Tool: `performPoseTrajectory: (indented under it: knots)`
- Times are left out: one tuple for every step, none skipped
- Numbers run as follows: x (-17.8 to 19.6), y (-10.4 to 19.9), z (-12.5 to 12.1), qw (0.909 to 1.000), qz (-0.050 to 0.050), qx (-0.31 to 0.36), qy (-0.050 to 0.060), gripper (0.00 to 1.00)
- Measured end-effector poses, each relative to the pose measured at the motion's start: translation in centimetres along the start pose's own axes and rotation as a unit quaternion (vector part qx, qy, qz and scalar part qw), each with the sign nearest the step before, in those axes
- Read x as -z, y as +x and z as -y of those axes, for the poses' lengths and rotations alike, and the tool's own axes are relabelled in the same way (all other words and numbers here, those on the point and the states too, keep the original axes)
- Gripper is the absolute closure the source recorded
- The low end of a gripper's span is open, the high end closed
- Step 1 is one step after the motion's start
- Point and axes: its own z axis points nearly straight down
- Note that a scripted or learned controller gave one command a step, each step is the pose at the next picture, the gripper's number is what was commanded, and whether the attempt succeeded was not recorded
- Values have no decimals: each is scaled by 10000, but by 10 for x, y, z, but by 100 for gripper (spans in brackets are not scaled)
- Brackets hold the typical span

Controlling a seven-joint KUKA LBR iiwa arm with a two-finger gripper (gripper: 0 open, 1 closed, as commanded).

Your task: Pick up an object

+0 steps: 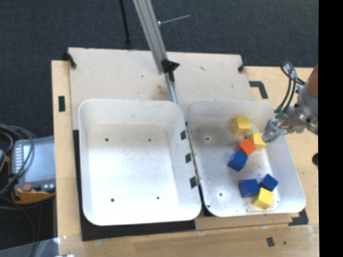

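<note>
The right bin [214,122] holds several small blocks. A yellow block [241,125] lies near its back. An orange block [247,146] touches a blue block [237,160] just below it. Another yellow block [259,140] sits right of the orange one. Near the front right are two blue blocks [248,187] [269,182] and a yellow block [263,198]. My gripper [269,133] reaches in from the right edge, its tip right next to the yellow block beside the orange one.
The left bin [134,159] stands beside the right one. A slanted metal post [153,31] rises from the back of the bench between the bins. A control pendant [32,170] and cables lie off the bench at left.
</note>
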Motion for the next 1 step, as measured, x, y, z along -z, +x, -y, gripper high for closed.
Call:
performPoseTrajectory:
  knots:
    - [-11,51,-1,10000,-12,7,37,100]
